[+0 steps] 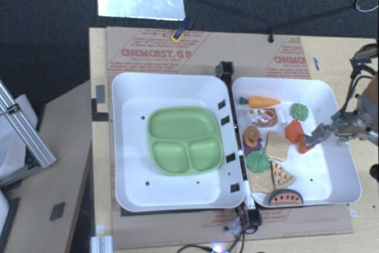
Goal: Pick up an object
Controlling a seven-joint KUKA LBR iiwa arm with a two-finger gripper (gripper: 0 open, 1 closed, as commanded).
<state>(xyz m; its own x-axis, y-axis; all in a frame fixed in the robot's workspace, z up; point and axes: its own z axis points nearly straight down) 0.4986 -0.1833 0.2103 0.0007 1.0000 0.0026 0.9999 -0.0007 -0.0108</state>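
a grey robot arm reaches in from the right over the right bin [340, 145] of toy food, its gripper [312, 139] low at the red-orange pepper-like piece [294, 132]; that piece sits in the middle of the bin's right half, just left of the fingertips and apparently touching them, with a small red bit right beneath the tip; whether the fingers are spread, closed or already clamped on anything cannot be told from this slanted view; the piece seems stubby, its longer side running near to far, so a grasp would likely have to straddle it across the left-right line; judged from here, the coming move turns on a short shift left and down; close neighbours crowd it: a bread slice [276, 147] to the near left, a green broccoli [299, 110] just beyond, a carrot [262, 102] farther left; the left bin [127, 127] holds a green divided plate [183, 140].
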